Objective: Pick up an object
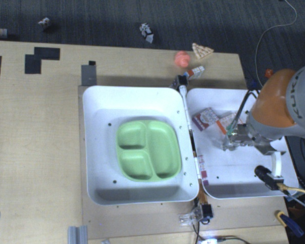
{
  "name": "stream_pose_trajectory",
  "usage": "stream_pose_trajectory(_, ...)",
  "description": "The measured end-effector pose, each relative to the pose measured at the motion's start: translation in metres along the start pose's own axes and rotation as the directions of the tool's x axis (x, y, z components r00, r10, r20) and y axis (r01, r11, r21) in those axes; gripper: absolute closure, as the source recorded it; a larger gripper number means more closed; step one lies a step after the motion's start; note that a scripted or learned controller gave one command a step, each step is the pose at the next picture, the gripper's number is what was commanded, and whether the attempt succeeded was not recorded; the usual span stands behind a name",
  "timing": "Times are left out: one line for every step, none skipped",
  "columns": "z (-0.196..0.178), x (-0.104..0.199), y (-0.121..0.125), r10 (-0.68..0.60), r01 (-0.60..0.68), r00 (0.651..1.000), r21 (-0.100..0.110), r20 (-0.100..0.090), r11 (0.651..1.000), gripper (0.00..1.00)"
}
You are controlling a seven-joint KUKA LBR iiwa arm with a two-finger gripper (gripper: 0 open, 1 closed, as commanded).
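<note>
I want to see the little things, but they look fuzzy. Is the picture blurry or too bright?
In the camera view, everything is a bit soft and grainy; the end effector and the small packet are blurred, the white right bin looks washed out, and the green tray shows soft shadows in its compartments.

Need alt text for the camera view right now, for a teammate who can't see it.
The grey and orange arm reaches from the right into the right bin, its gripper low beside a crumpled packet. The left bin holds a green divided tray.
</note>
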State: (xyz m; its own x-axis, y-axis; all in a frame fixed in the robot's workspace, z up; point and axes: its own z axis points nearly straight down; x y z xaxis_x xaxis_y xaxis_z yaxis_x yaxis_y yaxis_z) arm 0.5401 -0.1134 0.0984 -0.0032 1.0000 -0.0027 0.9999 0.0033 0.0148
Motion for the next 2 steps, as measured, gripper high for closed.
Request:
stream_pose_trajectory(0.000, 0.000, 0.000, 0.000, 0.000, 1.000, 0.000, 0.000, 1.000, 0.00)
stream_pose_trajectory(-0.010, 0.001, 0.001, -0.001, 0.001, 1.000, -0.003, 0.000, 1.000, 1.00)
